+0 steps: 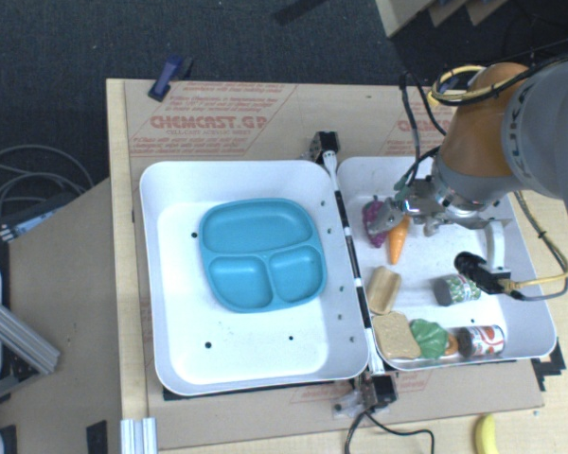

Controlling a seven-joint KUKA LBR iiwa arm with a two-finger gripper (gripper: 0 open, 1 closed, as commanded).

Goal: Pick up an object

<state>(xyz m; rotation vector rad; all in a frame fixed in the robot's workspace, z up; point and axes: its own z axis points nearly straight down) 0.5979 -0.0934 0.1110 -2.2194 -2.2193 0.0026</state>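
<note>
Reaching in from the right, the arm (511,130) hangs over the upper part of the right bin (530,253), its pincer (404,208) low among the toys there. Whether the pincer is spread or pressed together cannot be told, since the wrist hides its tips. Just left of the pincer lies a purple toy (374,218), and just below it an orange carrot (397,242), both so close that touch cannot be ruled in or out. Further below and slightly left sits a tan block (383,289), then a bread slice (397,334). Below and right of the pincer are a grey-green can (457,289), a green leafy toy (429,333) and a red-and-white can (481,340). Well to the left, in the left bin (170,253), rests a blue tray (262,253) with three compartments.
</note>
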